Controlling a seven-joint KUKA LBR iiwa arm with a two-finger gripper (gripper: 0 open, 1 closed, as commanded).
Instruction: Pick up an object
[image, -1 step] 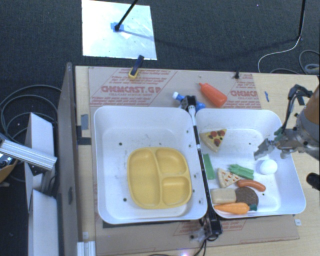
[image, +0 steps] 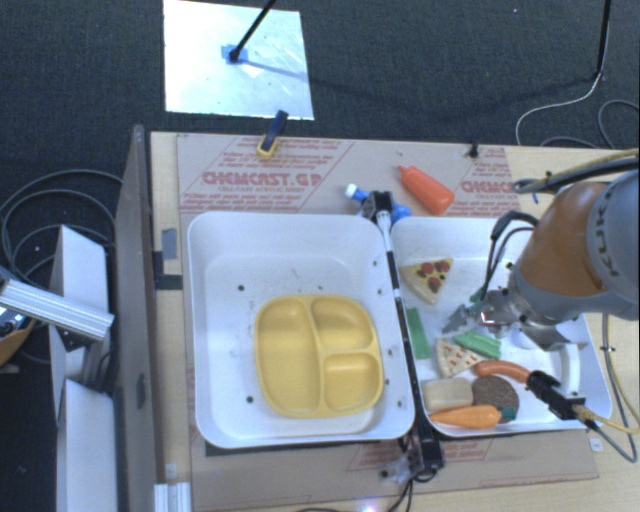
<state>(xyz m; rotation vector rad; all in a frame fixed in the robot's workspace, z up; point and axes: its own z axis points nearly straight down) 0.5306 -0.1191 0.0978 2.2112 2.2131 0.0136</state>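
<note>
Gripper (image: 470, 318) low in right bin (image: 590, 395), just above green piece (image: 478, 343) & pizza slice (image: 457, 358) — can't tell its state; yellow tray (image: 320, 355) in left bin (image: 215, 330).

Dark carpet (image: 80, 90) covers the floor around the counter (image: 330, 165), which is topped with a printed brown sheet. A pale square sheet (image: 238, 60) lies on the carpet beyond, and black cables (image: 35, 215) coil at left.
</note>
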